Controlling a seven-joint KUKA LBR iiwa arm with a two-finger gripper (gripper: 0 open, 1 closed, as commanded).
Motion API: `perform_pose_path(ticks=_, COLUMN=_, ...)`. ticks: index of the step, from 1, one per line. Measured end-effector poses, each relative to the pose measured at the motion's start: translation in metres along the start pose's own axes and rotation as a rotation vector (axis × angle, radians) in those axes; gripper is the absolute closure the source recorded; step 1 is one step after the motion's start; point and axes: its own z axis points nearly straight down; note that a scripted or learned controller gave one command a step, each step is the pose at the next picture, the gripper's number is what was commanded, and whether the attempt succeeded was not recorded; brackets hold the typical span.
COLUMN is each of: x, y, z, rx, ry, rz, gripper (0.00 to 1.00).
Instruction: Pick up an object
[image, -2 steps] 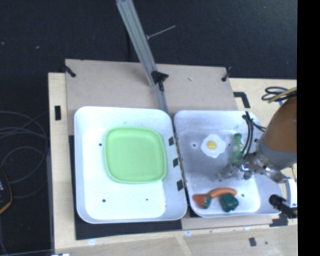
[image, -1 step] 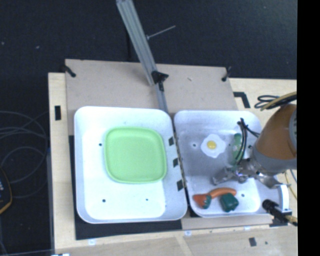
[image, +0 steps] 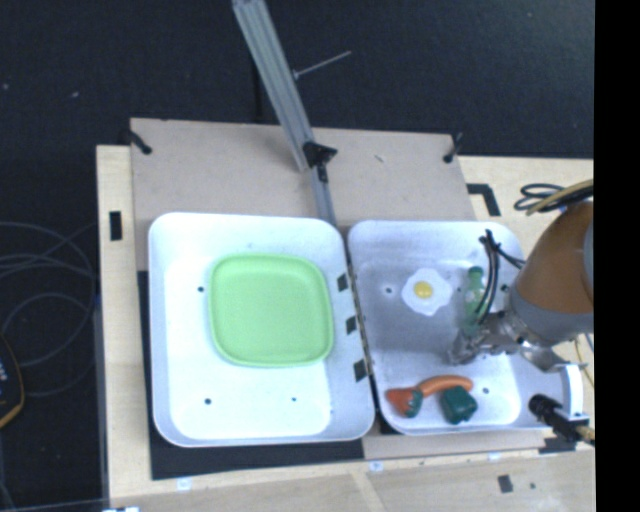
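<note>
hand (image: 466, 347) low in right bin (image: 385, 250), grip state we cannot tell | carrot (image: 432, 388), green block (image: 459, 404) just below, egg (image: 424, 292) up-left | risk: we close between items, miss, or nudge carrot away

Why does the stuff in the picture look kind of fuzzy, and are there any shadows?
Camera view: the whole picture is soft, so the egg, carrot and green block have fuzzy edges; the gripper is a blurry grey patch; lighting is even, with faint shadows along the right bin's walls; the plate looks pale and washed out.
</note>
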Motion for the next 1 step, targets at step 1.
perform_pose_path(ticks=1, x=-0.0102, y=0.0053, z=-0.0544, rx=-0.001, ry=-0.001, rz=-0.001, gripper=1.00)
